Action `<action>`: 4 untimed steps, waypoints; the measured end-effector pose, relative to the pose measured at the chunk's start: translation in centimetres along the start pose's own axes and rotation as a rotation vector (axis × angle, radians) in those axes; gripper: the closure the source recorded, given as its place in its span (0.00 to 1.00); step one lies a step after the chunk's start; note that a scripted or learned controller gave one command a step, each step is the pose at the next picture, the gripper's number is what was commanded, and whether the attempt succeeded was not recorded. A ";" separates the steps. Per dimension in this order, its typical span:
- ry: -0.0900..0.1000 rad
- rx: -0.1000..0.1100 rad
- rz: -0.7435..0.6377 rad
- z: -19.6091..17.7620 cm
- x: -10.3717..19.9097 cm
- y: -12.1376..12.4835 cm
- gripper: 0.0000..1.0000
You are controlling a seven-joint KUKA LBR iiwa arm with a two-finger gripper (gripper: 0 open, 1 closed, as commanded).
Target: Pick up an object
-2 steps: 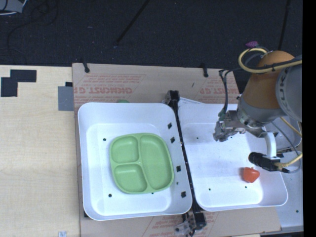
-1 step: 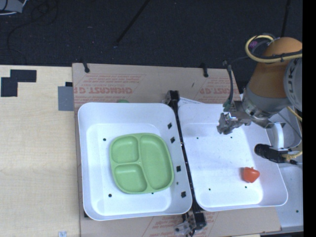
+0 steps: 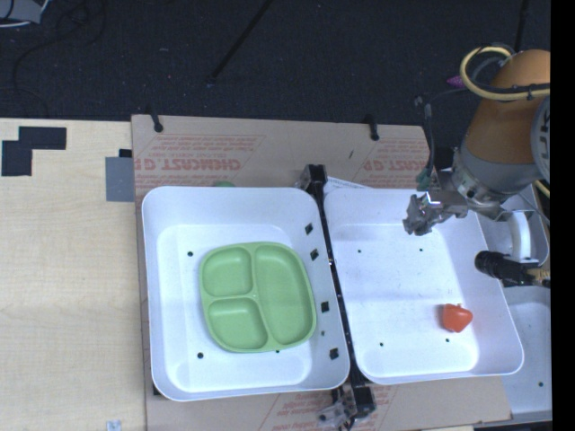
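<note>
We see claw [image 3: 419,215] hanging over far edge of right bin [image 3: 395,348], arm [image 3: 503,115] coming in from right. Can't tell how far open it is, too small and blurry; nothing visible in its grip. Small red-orange object [image 3: 455,317] sits in right bin, near right corner, well apart from claw. Left bin [image 3: 171,330] has green divided plate [image 3: 257,296] lying flat in middle. Both bins sit on cardboard sheet [image 3: 269,155] on table [image 3: 63,285].
</note>
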State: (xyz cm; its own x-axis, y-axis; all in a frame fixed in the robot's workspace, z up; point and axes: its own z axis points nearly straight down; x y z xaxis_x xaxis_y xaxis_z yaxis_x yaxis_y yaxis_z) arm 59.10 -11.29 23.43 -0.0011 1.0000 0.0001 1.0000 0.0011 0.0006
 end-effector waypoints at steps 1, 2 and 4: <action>0.001 0.004 -0.002 0.0 5.8 0.2 1.00; 0.002 0.005 -0.003 -0.8 10.9 -0.4 1.00; 0.001 0.005 -0.003 1.2 20.2 -2.4 1.00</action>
